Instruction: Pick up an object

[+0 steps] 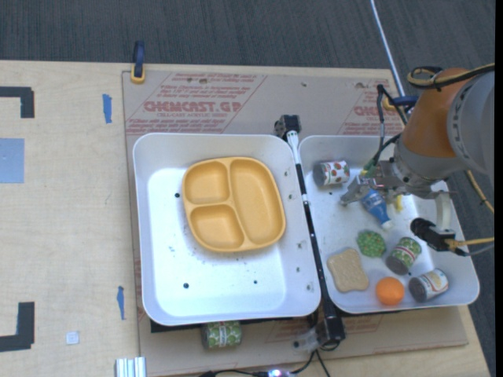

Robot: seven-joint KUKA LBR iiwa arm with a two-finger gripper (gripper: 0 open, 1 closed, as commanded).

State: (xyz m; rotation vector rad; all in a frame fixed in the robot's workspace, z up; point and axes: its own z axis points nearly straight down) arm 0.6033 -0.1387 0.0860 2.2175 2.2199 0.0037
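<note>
From the overhead camera, I am reaching in from the right over the right bin (470,285), where all the loose pieces lie, so that is where a pick has to happen. My jaws (369,188) are low over the upper middle of that bin, right at a blue bottle (377,208) that lies tilted just beneath them; whether they are apart or closed on it I cannot tell, since my wrist hides them. A small can with a red label (333,173) lies just to the left. Nearer the front are a green round piece (372,243), a slice of toast (347,270), an orange (390,290) and two cans (405,254), all apart. The left bin (157,289) carries a yellow divided plate (233,203), well away from my reach.
</note>
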